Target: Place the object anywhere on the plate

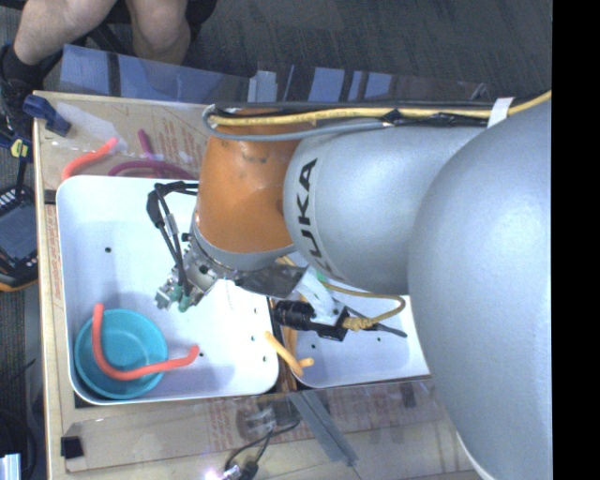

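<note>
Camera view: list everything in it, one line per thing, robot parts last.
plate: one, blue, lower left corner of the left bin
flexible strip: one, orange-red, draped across the plate with its end out on the bin floor
left bin: one, white, left half of the bench
right bin: one, white, largely covered by the arm
yellow piece: one, at the gap between the bins, near edge
orange and pink strips: a few, on the bench beyond the left bin
person's legs: bare, beyond the bench's far edge
arm: one, grey with an orange band, reaching from the right
gripper: one, over the left bin's floor, above the plate in the image
</note>
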Available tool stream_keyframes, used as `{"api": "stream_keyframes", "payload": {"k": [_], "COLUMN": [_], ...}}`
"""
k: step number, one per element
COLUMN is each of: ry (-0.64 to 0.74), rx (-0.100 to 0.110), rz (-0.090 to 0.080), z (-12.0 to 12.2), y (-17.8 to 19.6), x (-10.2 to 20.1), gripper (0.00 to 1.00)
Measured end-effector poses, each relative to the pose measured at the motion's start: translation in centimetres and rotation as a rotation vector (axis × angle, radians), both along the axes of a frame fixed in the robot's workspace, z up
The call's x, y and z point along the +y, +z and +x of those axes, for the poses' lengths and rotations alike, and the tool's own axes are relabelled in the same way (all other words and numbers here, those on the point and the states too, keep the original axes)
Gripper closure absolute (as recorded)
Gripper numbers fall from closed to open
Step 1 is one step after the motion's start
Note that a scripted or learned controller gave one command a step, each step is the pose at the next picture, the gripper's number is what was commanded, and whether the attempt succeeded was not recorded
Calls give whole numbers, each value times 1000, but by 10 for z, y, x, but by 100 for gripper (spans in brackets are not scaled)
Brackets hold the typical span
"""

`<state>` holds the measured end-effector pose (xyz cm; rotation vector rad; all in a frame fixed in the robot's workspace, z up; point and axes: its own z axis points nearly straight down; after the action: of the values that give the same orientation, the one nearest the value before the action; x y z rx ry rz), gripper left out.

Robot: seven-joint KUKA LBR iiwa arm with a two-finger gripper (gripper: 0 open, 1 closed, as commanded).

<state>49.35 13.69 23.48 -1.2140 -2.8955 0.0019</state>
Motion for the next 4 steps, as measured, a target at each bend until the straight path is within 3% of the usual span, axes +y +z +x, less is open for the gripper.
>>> {"api": "stream_keyframes", "payload": {"k": [1, 2, 4], "ry": [6, 241, 253], "rx": [1, -5, -5], "rz": [0, 2, 4], "z": [0, -17, -16], "y": [10, 49, 69], "x": [1, 43, 47], "gripper": [100, 100, 100]}}
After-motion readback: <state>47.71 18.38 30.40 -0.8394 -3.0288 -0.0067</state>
